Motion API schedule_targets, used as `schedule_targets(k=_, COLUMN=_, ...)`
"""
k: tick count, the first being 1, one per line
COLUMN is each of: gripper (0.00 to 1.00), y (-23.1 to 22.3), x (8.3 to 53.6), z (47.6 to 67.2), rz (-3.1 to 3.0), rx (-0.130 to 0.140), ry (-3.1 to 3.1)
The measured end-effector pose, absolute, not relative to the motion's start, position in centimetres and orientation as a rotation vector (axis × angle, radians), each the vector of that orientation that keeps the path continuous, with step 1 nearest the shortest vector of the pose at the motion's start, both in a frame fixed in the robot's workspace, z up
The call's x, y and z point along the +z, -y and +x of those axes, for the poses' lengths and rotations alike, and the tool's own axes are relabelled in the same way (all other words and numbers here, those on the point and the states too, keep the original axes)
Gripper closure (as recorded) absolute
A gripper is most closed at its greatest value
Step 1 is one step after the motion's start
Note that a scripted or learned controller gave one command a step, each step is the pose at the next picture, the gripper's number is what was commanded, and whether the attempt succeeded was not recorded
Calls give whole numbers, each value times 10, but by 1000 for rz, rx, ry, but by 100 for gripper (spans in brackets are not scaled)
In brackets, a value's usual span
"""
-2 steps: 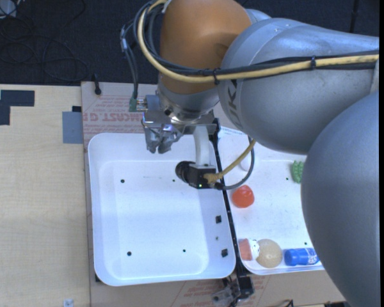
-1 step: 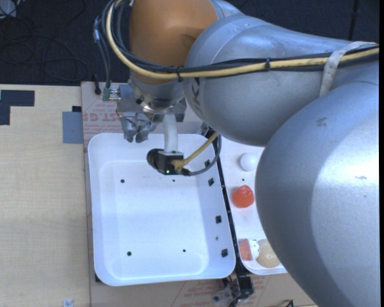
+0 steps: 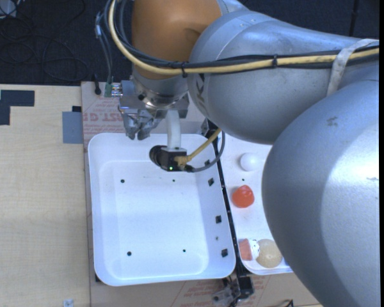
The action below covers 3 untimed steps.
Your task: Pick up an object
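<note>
Gripper [image 3: 141,130] hangs over the left bin's [image 3: 102,235] far edge, can't tell its state, and the orange ball [image 3: 243,196] lies off in the right bin [image 3: 233,171].

One fixed camera looks down, slanted, on both bins [image 3: 99,171].

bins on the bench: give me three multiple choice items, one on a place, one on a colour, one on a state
1. Where does the gripper hang?
A. over the left white bin's far rim
B. over the right white bin
C. off the bench

2. What colour is the small ball in the middle of the right bin?
A. blue
B. orange-red
C. green

3. Where does the cream egg-shaped object lie?
A. between the gripper's fingers
B. in the left bin
C. in the right bin

Answers: A, the gripper sits above that rim; B, the ball reads orange-red; C, it rests at that bin's near end.
</note>
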<state>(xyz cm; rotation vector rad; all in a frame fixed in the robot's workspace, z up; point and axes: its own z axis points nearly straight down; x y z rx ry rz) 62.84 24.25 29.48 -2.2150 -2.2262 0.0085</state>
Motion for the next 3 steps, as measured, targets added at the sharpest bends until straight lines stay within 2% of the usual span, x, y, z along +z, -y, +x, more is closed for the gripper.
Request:
schedule_targets(k=1, gripper=100, y=-244, x=236, z=623, rz=-2217, rx=14, ry=2220)
schedule_targets(k=2, gripper=100, y=-243, x=284, z=626, rz=-2219, rx=-2, ry=2224)
schedule_targets(k=3, gripper=100, y=-241, x=221, z=607, rz=-2221, rx=16, ry=2215)
